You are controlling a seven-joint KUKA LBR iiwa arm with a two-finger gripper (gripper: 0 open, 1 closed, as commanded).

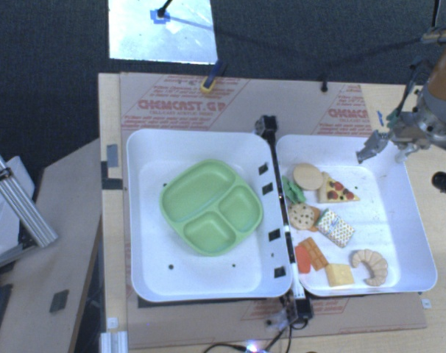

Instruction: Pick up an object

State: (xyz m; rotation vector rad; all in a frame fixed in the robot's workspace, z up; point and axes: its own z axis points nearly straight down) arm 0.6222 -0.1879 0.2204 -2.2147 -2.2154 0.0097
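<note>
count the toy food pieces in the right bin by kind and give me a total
round tan bun: 1
pizza slice: 1
green leafy piece: 1
chocolate chip cookie: 1
patterned wrapped square: 1
orange strip: 1
yellow cheese block: 1
croissant: 1
Total: 8
</note>
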